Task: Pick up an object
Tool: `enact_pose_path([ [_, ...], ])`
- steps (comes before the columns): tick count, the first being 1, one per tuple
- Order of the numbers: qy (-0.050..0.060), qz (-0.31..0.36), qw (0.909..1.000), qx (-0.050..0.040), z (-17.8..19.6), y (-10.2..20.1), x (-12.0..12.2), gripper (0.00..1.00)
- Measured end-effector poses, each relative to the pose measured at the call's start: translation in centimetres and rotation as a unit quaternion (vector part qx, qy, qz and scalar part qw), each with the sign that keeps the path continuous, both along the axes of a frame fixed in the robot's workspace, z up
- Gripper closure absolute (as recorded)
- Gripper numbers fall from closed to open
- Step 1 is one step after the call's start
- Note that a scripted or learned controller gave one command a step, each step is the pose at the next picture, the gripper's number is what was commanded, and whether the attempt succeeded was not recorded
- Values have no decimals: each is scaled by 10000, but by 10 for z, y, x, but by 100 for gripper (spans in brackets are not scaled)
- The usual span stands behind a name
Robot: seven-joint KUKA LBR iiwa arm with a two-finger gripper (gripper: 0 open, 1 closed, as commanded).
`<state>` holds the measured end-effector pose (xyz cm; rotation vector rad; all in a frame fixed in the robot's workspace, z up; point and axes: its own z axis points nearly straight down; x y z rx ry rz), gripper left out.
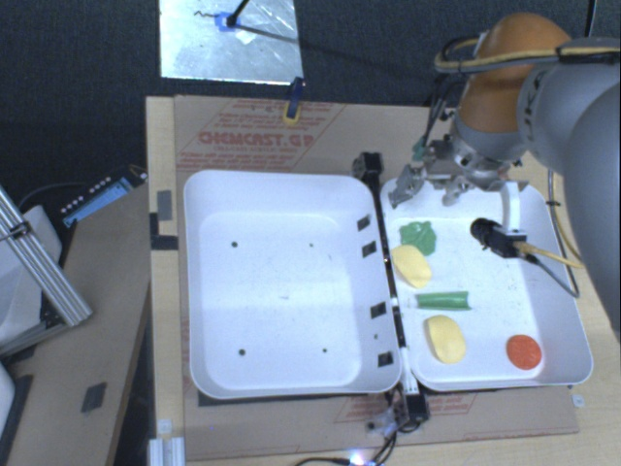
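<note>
Far left, beside the bench: a slanted metal rail. A cardboard sheet with red print lies under both bins, and a silver panel sits behind it.

Left bin: you see a white floor with a few small dark dots.

Black clips run down the seam where the two bins meet.

Right bin: the gripper hangs over its back left corner. The fingers are spread wide, with white bin showing between them.

- The green crinkled piece is the closest thing. It lies on the floor just in front of the fingers, about level with the gap between them, and is not inside it.
- The upper yellow lump is just in front of the green piece, against the left wall. You cannot tell whether the two touch.
- The green stick lies crosswise, between the two yellow lumps.
- The lower yellow lump is near the front wall, well apart from the fingers.
- The orange disc is toward the front right corner, farthest from the fingers.

Far right: the grey arm with its orange band comes in over the back of the bin.
</note>
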<state>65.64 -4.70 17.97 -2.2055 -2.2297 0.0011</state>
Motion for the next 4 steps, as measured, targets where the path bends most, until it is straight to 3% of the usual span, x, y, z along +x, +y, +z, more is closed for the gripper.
enact_pose_path([
  [1,-39,1,10000,2,10,72,13,0],
  [2,-34,-11,10000,-13,5,123,12,0],
  [3,12,-13,10000,-3,-86,203,5,0],
  [4,-41,-29,10000,-6,-70,200,10,100],
])
